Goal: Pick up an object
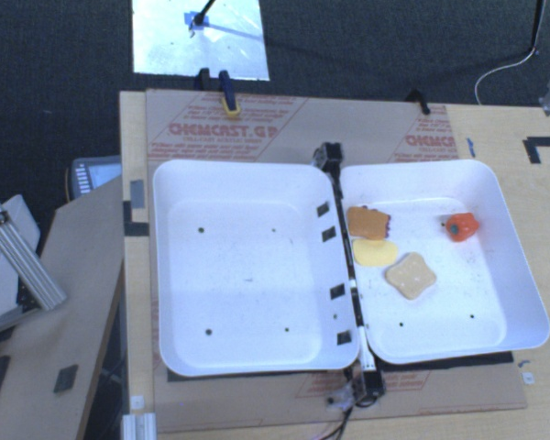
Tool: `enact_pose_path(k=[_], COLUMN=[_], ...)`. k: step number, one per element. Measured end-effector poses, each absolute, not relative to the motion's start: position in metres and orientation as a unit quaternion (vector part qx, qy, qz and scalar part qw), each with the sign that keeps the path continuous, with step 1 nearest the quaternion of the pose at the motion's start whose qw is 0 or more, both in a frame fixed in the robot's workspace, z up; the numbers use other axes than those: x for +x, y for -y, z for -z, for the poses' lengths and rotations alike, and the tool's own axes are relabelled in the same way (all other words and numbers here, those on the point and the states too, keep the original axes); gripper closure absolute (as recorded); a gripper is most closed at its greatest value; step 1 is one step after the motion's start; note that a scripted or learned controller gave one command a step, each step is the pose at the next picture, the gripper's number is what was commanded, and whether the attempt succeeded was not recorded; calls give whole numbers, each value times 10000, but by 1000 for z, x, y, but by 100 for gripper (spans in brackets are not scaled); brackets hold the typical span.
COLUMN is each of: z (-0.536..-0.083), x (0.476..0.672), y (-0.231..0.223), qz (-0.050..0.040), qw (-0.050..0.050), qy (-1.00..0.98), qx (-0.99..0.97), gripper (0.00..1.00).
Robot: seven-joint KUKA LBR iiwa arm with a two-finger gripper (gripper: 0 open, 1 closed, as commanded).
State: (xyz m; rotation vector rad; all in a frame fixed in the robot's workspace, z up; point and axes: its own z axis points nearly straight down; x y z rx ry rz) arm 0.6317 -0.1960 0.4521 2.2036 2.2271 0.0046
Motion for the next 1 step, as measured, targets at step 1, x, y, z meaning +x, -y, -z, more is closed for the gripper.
enact_pose_path(k=[1], z=[-459], x=[651], y=[127], qz=[-22], qw=[12], qy=[-7111], qx=[7031], gripper=[100])
